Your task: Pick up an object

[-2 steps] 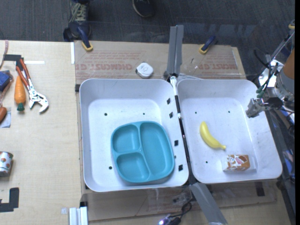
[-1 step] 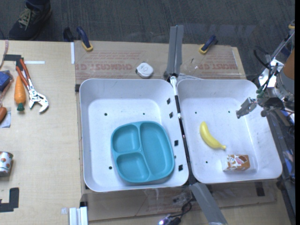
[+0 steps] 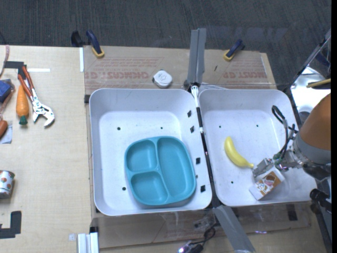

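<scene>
A yellow banana lies in the middle of the right bin. Just to its right, a small white and brown carton rests tilted near the bin's front right corner. My gripper reaches in from the right and hovers low over the carton's upper edge, right beside the banana's near end. Whether it touches either one is unclear. A teal divided plate sits in the left bin.
The divider between the bins runs left of the banana. On the bench at the left lie pliers, a carrot-like tool and a small can. A white round item and clamps sit behind the bins.
</scene>
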Controlling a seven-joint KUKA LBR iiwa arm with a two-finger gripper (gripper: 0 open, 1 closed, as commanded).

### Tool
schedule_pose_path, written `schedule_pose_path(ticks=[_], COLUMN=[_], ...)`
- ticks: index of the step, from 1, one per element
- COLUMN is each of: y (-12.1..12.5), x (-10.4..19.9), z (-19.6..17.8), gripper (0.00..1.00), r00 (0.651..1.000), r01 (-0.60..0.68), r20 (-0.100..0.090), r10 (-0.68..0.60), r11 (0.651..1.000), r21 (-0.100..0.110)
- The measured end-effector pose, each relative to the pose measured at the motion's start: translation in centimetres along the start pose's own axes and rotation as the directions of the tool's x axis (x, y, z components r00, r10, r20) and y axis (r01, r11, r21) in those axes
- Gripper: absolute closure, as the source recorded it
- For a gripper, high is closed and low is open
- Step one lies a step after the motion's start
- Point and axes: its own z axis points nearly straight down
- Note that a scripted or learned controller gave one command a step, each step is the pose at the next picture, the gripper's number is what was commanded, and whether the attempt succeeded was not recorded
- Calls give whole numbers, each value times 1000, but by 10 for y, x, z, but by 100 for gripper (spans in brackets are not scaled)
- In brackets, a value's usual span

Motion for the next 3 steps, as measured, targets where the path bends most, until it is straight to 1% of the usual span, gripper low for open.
schedule_pose_path(ticks=[1,2,3], y=[0,0,17], x=[-1,-1,79], z=[-9,-9,-1], gripper=[100,0,0], r00=[1000,1000,887], r01=[-3,-3,462], r20=[1,1,4], r10=[3,3,-462], r11=[1000,1000,887], r21=[-1,-1,-3])
